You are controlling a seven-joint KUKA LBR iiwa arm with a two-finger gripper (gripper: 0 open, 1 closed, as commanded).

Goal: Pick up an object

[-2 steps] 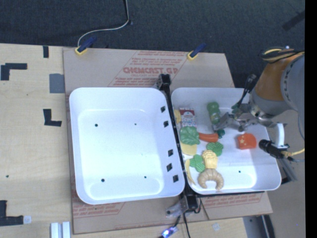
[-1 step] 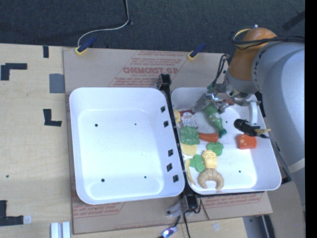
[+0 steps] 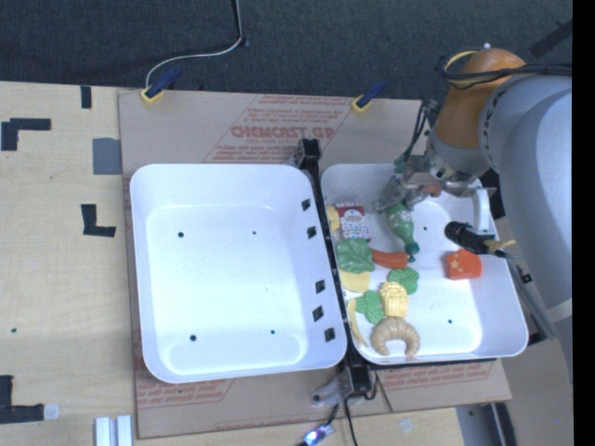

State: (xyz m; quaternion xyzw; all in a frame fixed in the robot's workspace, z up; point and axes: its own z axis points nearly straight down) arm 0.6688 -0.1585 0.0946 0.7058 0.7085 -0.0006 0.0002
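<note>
Fingers [image 3: 402, 196] low over right bin [image 3: 502, 337], can't tell their state, green toy [image 3: 403, 228] just below them, croissant [image 3: 395, 336] well below.

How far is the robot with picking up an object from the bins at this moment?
Done: the gripper has reached the right bin, at its upper part. In hand: it sits just above a green toy, but a grasp cannot be confirmed. Left: a clear lift; the croissant, red piece and others lie on the floor.
</note>
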